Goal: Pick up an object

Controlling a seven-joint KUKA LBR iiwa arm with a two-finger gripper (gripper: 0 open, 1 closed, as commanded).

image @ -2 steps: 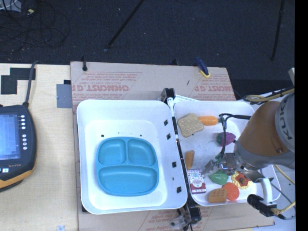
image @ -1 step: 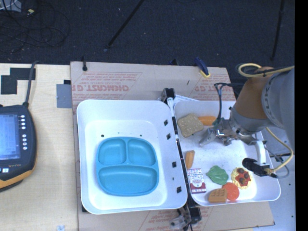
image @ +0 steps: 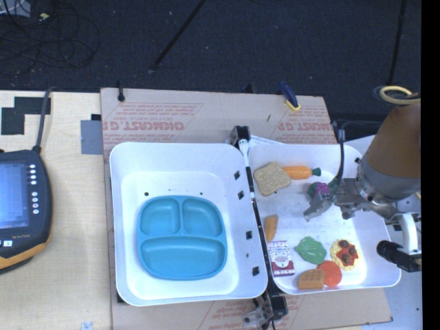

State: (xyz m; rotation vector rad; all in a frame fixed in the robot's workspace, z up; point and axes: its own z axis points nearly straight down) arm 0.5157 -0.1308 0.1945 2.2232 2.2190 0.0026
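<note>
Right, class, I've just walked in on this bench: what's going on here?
A grey robot arm reaches in from the right over the right-hand bin, which holds toy food. Its end effector sits low near a small purple item, beside the carrot and bread slice. Nothing can be seen held in it. The left bin holds a blue divided plate. A pick looks under way, not done.
</note>
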